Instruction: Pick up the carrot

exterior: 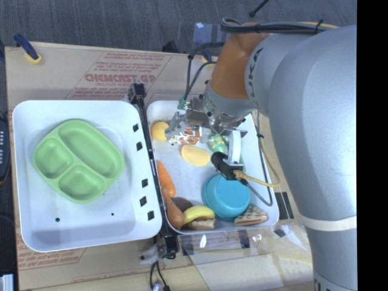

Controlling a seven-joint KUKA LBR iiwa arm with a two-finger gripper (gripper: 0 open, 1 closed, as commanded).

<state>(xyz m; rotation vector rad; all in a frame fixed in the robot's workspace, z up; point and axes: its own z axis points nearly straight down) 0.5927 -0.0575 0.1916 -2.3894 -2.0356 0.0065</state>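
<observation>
Your carrot point(164, 178) lies along the right bin's point(271, 208) left wall — long axis running top to bottom.
Left bin point(24, 162) holds a green tray point(77, 160) — gripper point(194, 126) state you cannot tell.

The desk point(97, 71) is wearing a brown cardboard sheet with red print on top. Two white bins are sitting on it side by side, touching in the middle. The left bin point(24, 180) is lying near the desk's left edge. The right bin point(267, 196) is lying next to it. A blue and yellow clamp point(26, 48) is gripping the desk's far left corner.
</observation>
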